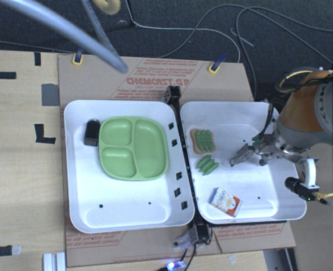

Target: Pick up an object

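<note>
My gripper (241,156) hangs over the middle of the right bin (268,109), its tip pointing left, with the grey and orange arm behind it on the right. Left of the tip lie a green pea pod (207,165) and, just above that, a brown toast topped with green (202,140). Both are a short gap away from the gripper. A small white, blue and orange box (225,201) rests near the bin's front wall, below and left of the gripper. Nothing shows at the gripper's tip.
The left bin (76,168) holds a green divided plate (134,148) and a small black block (91,132) beside its left edge. A black divider (180,157) joins the two bins. Cables trail behind the bins at the top.
</note>
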Motion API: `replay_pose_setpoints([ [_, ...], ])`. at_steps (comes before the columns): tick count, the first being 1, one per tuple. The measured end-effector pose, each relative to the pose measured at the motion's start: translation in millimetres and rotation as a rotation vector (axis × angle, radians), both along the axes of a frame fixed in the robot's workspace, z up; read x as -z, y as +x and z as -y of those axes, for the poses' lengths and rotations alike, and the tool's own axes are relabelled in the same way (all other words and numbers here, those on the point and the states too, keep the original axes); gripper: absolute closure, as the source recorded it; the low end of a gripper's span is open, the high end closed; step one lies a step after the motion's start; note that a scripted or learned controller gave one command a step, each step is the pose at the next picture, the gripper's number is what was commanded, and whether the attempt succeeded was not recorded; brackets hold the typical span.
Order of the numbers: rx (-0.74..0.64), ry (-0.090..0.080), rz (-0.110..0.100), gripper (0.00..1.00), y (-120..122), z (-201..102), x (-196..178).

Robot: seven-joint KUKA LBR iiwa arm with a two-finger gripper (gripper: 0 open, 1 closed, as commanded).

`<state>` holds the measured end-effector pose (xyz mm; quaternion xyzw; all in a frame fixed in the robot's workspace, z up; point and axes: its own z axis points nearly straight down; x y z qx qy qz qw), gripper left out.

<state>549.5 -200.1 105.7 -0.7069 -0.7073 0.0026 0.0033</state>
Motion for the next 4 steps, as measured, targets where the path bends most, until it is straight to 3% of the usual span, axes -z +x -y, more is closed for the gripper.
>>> replay_pose_setpoints([
  [1,-0.001,-0.004,0.009,0.00,1,0,21],
  [2,-0.001,-0.006,0.012,1.00,2,0,9],
  [4,-0.002,-0.003,0.014,1.00,7,-14,-111],
])
